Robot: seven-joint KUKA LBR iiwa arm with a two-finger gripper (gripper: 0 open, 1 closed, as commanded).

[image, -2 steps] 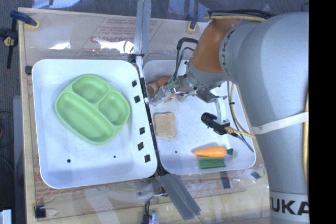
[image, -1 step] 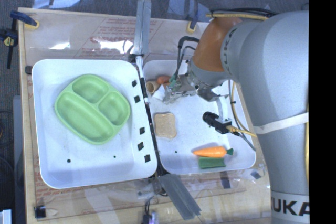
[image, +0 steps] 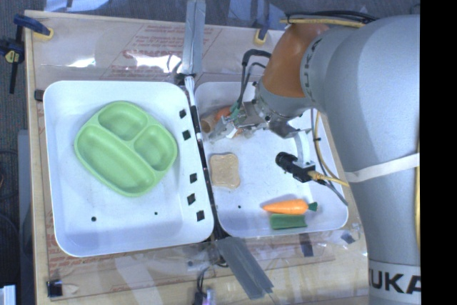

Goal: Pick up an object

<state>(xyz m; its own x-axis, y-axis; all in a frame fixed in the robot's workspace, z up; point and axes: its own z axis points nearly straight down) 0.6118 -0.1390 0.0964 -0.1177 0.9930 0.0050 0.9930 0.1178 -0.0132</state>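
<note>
Two shallow white bins sit side by side on the surface [image: 86, 275] before us. Nearest to us in the right bin [image: 243, 221] lies a carrot [image: 285, 207] with a dark green piece [image: 288, 222] touching its near side. A little farther back we see a tan slice of bread [image: 225, 170], lying flat close to the divider between the bins. The left bin [image: 64, 225] holds a green divided plate [image: 126, 147], resting tilted across its middle. Toward the far end of the right bin, the gripper [image: 232, 121] hangs low over a small jumble of items, one orange-red [image: 223, 113], which we cannot make out clearly. Whether anything sits between its parts we cannot tell. Above it we see the arm's orange band [image: 289, 64] and the grey body entering from the right.
</note>
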